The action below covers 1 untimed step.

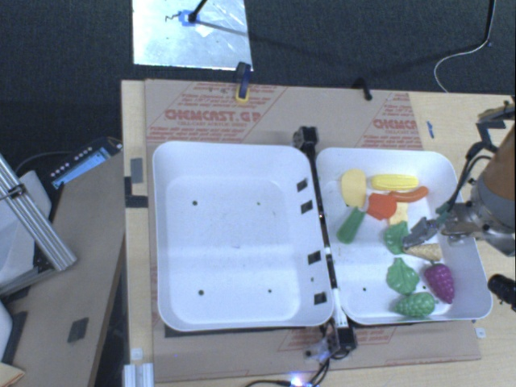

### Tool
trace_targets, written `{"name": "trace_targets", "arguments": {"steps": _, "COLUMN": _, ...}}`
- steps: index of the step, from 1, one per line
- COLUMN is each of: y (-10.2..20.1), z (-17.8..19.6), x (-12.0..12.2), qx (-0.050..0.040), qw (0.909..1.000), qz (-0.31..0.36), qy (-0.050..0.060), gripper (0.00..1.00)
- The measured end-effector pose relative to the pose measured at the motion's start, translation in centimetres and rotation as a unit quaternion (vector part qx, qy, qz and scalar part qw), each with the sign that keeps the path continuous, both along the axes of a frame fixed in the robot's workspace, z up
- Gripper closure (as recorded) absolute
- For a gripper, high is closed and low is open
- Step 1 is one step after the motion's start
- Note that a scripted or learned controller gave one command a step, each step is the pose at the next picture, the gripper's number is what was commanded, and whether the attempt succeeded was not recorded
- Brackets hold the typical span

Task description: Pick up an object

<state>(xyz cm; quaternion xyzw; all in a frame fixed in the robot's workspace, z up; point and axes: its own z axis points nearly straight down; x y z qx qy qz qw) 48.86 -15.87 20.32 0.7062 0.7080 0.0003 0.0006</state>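
The right white bin (451, 172) holds several toy foods. A yellow piece (353, 188), a corn cob (393, 182), a red chili (401, 194), an orange pepper (381, 207) and a green cucumber (351, 225) lie toward its back and middle. Green leafy pieces (395, 238) (401, 276), a pale wedge (427, 252), purple grapes (439, 281) and a green bunch (414, 304) lie toward the front. My gripper (421, 232) reaches in from the right and hangs low over the bin, between the upper leafy piece and the pale wedge.
The left white bin (165, 216) sits beside the right one, with a black hinge strip (318, 232) between them. Both rest on a cardboard sheet (218, 111). A yellow clamp (242, 87) stands at the back. A cable (463, 51) trails at the upper right.
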Motion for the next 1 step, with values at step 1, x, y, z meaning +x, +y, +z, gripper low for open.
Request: {"name": "trace_targets", "arguments": {"steps": 1, "y": 7.6, "z": -12.5, "x": 2.95, "qx": 0.0021, "qw": 1.0, "qz": 0.004, "qy": 0.002, "gripper": 0.0}}
